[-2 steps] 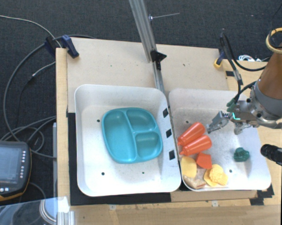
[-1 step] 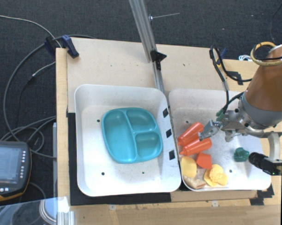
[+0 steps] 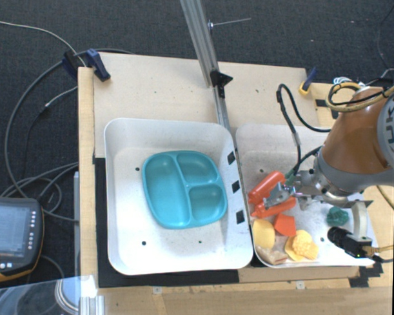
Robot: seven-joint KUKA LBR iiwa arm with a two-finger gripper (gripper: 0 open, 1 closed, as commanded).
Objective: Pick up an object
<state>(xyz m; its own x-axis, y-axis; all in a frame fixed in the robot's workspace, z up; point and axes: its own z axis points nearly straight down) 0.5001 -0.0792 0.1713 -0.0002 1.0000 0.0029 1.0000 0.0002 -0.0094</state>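
An orange object [image 3: 268, 183], long and slanted, lies in the right bin [image 3: 262, 140] just left of the gripper [image 3: 287, 192], its lower end seemingly touching the fingers; whether they are clamped or spread I cannot tell. Below sit an orange block [image 3: 285, 224], a pale yellow piece [image 3: 264, 234] and a yellow lumpy thing [image 3: 302, 244]. The left bin [image 3: 118, 183] holds a teal divided plate [image 3: 183, 188]

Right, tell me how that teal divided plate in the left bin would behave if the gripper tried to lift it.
The teal plate looks like rigid moulded plastic, so probably stiff and light. It lies flat on the left bin floor with a low rounded rim, so the fingers would likely slip off. Pushed, it would probably slide rather than tip.
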